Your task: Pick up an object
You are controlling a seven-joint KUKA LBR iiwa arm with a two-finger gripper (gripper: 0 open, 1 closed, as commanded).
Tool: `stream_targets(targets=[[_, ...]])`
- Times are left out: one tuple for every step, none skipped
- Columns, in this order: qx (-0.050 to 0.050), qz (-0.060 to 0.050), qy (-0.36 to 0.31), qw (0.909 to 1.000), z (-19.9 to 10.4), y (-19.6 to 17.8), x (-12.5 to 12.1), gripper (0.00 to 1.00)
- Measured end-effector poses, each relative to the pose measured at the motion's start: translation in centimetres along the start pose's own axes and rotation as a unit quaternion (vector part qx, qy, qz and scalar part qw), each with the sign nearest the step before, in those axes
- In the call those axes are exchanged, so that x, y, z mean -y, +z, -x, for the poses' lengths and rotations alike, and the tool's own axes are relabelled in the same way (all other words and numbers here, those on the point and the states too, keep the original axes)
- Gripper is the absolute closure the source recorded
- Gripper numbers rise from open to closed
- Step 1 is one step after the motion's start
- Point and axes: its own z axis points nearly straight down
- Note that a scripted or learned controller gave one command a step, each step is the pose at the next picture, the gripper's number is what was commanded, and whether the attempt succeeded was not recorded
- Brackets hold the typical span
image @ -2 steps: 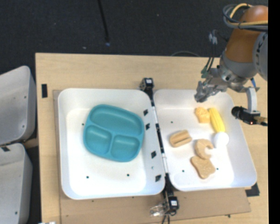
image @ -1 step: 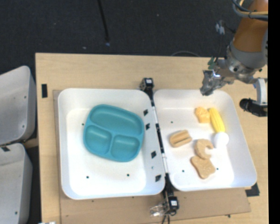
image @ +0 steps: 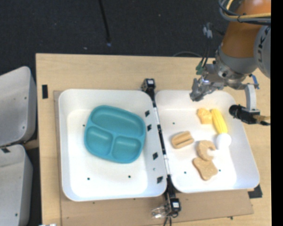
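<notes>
- While nothing is picked up yet, the bench [image: 47, 74] holds two white bins side by side.
- Left bin [image: 70, 173]: one big blue plate [image: 114, 133] with three parts sits in its middle.
- Right bin [image: 240, 173]: all the small toy food lies here.
- Arm [image: 243, 32]: it comes in over the right bin's far right corner.
- Gripper [image: 197, 96]: it hangs over the right bin's far edge, with nothing in it. I cannot tell if it is wide or narrow.
- Corn [image: 218, 120]: near the right edge, just beside a small yellow piece [image: 204, 115]. These two are closest to the gripper.
- Bread roll [image: 182, 139]: near the bin's middle.
- Tan bits [image: 206, 160]: two of them, touching, toward the near edge.
- White ball [image: 222, 140]: just under the corn.
- Step now: I think it is picking a thing to go for.
- Next: move over one piece, go down, then squeeze.
</notes>
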Motion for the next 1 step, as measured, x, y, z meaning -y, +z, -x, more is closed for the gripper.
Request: stream_targets(targets=[[0.000,0.000,0.001,1.0000,-3.97,0.03,3.02,1.00]])
